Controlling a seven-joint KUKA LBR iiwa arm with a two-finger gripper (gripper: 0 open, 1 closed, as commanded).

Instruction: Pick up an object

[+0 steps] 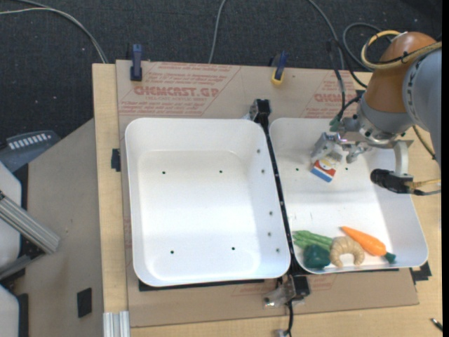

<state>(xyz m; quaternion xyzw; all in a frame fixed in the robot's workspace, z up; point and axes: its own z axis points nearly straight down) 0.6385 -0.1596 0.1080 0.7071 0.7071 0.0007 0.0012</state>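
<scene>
My gripper (338,150) hangs over the far part of the right bin (393,209), with the arm coming in from the right. A small white box with red and blue markings (323,170) shows just below and to the left of the gripper's tip, very close to it. I cannot tell whether the box is held or rests on the bin floor. At the near edge of the right bin lie an orange carrot (365,241), a beige knobby piece (347,252), a green pod-like vegetable (313,239) and a dark green round item (317,258).
The left bin (203,135) stands beside the right one, with a black divider (273,181) between them. Blue (135,58) and yellow (280,67) clamps hold the cardboard sheet at the back. Cables loop behind the bench.
</scene>
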